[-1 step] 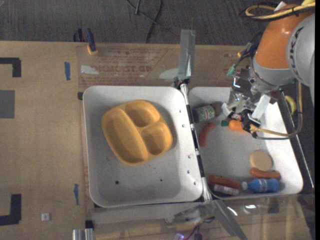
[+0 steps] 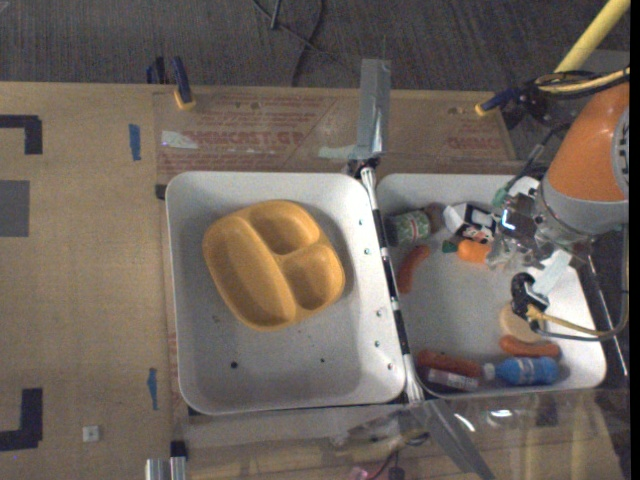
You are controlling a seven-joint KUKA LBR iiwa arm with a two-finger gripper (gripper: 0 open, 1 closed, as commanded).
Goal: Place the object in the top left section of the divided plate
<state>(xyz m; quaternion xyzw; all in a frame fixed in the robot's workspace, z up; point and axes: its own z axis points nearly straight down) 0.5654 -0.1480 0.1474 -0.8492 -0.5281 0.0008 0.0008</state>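
One divided plate (image 2: 273,263), yellow, sits in the left bin (image 2: 190,368), all three sections bare. I see no object chosen yet: the can (image 2: 408,227), the orange piece (image 2: 474,250) and the bottle (image 2: 525,371) lie loose in the right bin (image 2: 450,308). The gripper (image 2: 522,258) hovers at that bin's far right; I cannot tell its opening. The plate's target section lies well to its left.

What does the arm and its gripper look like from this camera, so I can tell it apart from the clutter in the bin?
The arm shows a rounded orange band above a pale grey wrist segment. Below that sits a metallic, boxy gripper with dark fittings and a small bluish-lit patch on its body. Black cables loop around the arm's top, and a yellow hose runs diagonally behind it toward the upper right corner.
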